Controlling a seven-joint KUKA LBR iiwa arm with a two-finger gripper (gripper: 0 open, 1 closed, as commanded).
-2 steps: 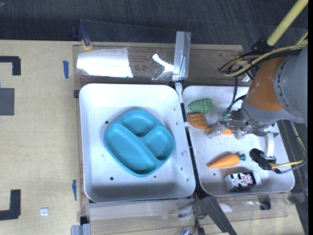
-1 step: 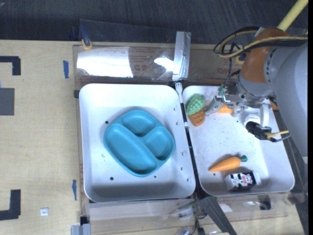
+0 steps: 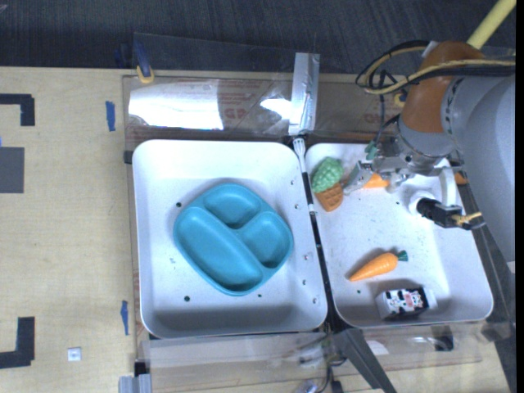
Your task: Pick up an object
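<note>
From my station I see the wooden surface (image 3: 65, 219) carrying both bins, and I'll place everything against the right bin (image 3: 442, 260). The grey arm (image 3: 483, 137), with its orange band uppermost, leans in over that bin's far right corner and covers much of its right rim. The left bin (image 3: 155, 285) sits directly beside the right bin, the two sharing a middle edge, and a blue divided plate (image 3: 233, 236) lies tilted in its centre. The end effector (image 3: 372, 170) hangs low over the far part of the right bin, roughly midway along its back wall. At this slant the metal parts blur together, so I cannot tell whether it is released or clenched. A small orange piece (image 3: 377, 182) shows right at its tip, touching it or just under it, and I can't confirm that it is actually grasped. A green-and-orange toy (image 3: 328, 183) lies in the right bin's far left corner, against the shared edge and just beside the end effector, apparently apart from it. A toy carrot (image 3: 377, 266) rests on the floor of the right bin near the middle, with its green end pointing toward the arm side. A small black-and-white carton (image 3: 404, 301) lies close to the right bin's near wall, just beyond the carrot.
</note>
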